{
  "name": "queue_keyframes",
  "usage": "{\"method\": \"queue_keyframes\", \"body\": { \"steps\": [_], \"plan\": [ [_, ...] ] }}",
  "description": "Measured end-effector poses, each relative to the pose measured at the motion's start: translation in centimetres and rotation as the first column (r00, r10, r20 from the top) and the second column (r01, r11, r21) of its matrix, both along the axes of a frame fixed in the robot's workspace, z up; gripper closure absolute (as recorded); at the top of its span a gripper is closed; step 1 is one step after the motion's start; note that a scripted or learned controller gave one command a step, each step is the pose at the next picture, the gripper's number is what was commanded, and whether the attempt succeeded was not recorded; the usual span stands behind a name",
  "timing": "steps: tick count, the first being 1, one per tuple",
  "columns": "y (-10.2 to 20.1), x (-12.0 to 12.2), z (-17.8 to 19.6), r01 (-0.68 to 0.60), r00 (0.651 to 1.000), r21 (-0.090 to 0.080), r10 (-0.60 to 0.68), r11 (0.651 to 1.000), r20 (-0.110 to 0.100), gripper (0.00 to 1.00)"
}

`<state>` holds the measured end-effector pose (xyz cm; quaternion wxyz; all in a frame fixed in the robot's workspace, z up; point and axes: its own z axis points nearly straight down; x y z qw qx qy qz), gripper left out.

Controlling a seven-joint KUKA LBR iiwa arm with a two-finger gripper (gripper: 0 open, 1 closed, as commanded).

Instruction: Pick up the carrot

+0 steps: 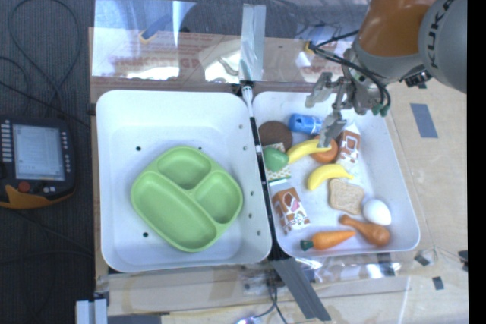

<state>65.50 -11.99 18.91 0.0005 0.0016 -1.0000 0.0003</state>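
While pincer [331, 134] hangs at rear, carrot [329, 240] lies well apart, front edge

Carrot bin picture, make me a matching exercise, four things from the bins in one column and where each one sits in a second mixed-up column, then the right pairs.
Things:
1. carrot
2. green plate
3. egg
4. blue bottle

Places:
A. left bin, alone
B. right bin, far end, near the pincer
C. right bin, near edge, beside the drumstick
D. right bin, right of the bread slice

Pairs: 1-C, 2-A, 3-D, 4-B
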Motion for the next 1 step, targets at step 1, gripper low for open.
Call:
{"method": "queue_keyframes", "body": {
  "steps": [1],
  "plan": [
    [5.06,-10.86,-0.72,0.046,0.999,0.002,-0.046,0.999,-0.003,0.00]
  ]
}}
